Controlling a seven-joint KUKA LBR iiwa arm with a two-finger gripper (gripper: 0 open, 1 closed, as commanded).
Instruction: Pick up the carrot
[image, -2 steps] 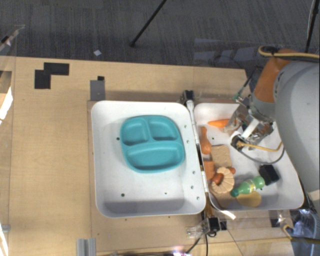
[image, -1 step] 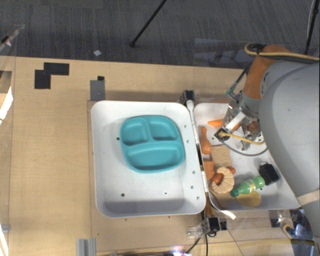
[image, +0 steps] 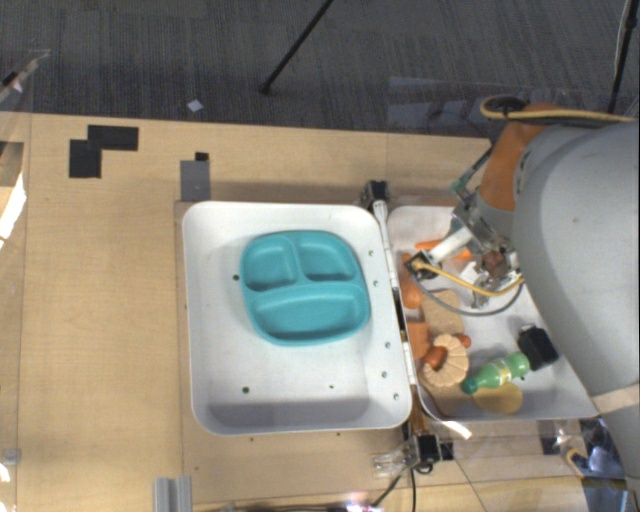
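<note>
The carrot (image: 432, 245) is a thin orange piece in the back left of the right bin (image: 560, 405), partly covered by a white part of the tool and its cables. My gripper (image: 487, 268) hangs low over the bin just right of the carrot, below the grey arm's orange band (image: 505, 160). I cannot tell whether the carrot is touched.
Another orange item (image: 412, 290) lies against the right bin's left wall. In front lie a brown pastry-like toy (image: 445, 358), a green bottle (image: 497, 373), a yellow piece (image: 498, 399) and a black block (image: 537, 346). A teal divided plate (image: 302, 284) sits in the left bin (image: 215, 390).
</note>
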